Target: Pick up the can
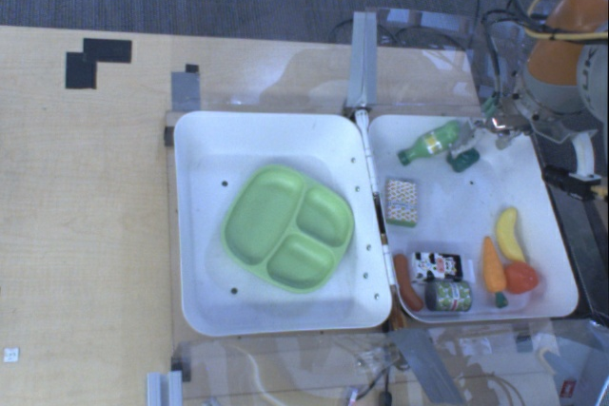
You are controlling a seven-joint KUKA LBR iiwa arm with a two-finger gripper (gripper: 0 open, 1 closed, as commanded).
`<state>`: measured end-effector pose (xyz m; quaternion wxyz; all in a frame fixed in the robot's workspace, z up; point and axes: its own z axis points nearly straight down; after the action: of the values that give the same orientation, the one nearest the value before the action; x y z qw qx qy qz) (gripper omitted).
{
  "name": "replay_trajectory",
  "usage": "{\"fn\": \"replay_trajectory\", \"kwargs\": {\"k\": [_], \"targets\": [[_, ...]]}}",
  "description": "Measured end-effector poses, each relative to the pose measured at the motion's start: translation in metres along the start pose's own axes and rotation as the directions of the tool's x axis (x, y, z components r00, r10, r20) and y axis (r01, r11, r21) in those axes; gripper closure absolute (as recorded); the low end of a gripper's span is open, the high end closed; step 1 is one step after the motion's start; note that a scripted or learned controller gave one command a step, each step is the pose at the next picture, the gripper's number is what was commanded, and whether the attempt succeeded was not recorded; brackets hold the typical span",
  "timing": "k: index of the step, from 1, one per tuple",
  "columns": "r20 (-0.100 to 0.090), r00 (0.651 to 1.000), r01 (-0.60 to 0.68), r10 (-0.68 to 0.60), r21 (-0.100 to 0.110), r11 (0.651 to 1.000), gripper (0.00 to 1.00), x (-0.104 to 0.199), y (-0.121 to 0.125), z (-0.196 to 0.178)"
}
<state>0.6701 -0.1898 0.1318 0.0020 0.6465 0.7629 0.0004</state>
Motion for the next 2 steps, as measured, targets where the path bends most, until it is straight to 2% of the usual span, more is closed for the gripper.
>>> {"fn": "replay_trajectory", "kwargs": {"k": [1,2], "targets": [[-0.002,0.97,-0.243,0.243,-0.003,0.97,0.0,0.0495,-0.0393,0.0448],[-0.002,0.97,-0.243,0.243,-0.003,0.97,0.0,0.0495,-0.0393,0.0448]]}}
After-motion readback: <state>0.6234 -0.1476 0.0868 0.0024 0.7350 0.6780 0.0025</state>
